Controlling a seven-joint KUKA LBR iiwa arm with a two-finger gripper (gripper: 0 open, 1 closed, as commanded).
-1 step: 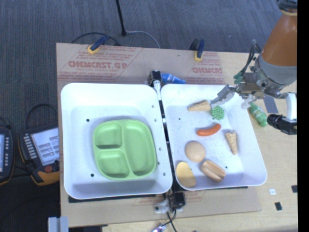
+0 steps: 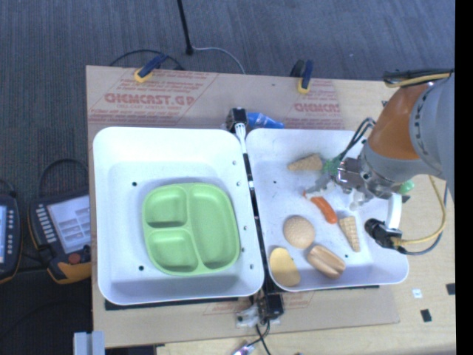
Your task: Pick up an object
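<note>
Camera view: the counter carries two white bins, and the arm reaches in over the right bin. The left bin holds a green divided plate, well apart from the action. In the right bin lie a hot dog bun, a round cookie, a yellow chip, a croissant, an ice cream cone and a small orange carrot. The gripper hangs low, just above and beside the carrot. I cannot tell how its fingers stand. Nothing looks lifted; by my read, the pick is not yet made.
</note>
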